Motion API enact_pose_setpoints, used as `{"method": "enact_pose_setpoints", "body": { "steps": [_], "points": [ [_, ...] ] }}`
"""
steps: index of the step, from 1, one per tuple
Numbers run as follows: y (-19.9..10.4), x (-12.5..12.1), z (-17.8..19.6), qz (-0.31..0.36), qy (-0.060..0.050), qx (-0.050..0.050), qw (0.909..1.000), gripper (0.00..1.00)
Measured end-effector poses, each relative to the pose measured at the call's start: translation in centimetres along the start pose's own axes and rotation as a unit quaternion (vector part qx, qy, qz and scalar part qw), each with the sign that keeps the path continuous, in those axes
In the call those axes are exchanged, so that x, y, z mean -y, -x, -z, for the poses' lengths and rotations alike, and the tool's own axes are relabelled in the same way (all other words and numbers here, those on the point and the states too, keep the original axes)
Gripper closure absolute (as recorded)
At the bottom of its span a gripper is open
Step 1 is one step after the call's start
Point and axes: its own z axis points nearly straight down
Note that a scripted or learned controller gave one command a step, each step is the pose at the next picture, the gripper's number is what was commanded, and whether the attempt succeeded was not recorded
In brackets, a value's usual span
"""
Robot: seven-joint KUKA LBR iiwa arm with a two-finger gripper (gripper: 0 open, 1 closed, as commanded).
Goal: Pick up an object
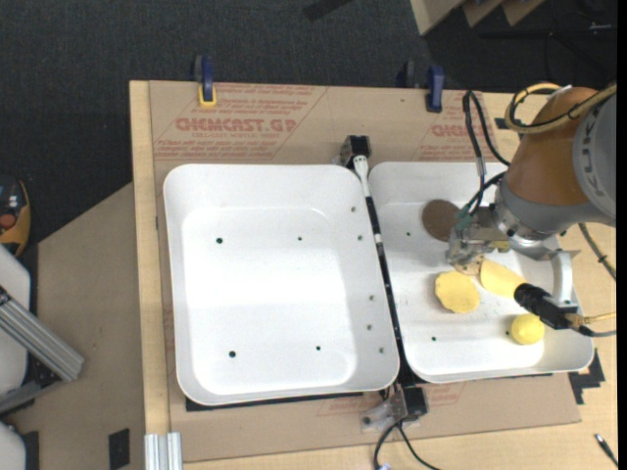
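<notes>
The gripper (470, 250) is seen low over the right bin (411, 306), right of the frame's centre; whether it is open or closed cannot be told, since the metal parts there are small and blurred. Nothing can be made out held in it. Just below it, a round yellow piece (457, 293) lies on the bin floor, and a longer yellow piece (500, 279) lies just beside that, toward the right. A smaller yellow ball (526, 330) sits near the lower right corner of the same bin, close to a black part of the arm's fittings. A brown disc (438, 218) is seen just up and left of the gripper. The left bin (196, 292) fills the frame's middle and left.

As a judgement, the pick is not yet done: every object rests on the bin floor. A closing on one piece and a lift are left.
</notes>
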Motion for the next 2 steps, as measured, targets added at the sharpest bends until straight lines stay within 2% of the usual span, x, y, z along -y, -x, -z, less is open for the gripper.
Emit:
{"method": "enact_pose_setpoints", "body": {
  "steps": [1, 2],
  "points": [
    [-13.5, -3.5, 7.6, 0.009, 0.009, -0.002, 0.9999, 1.00],
    [-21.1, -4.3, 20.6, 0.007, 0.012, -0.002, 0.9999, 1.00]
  ]
}}
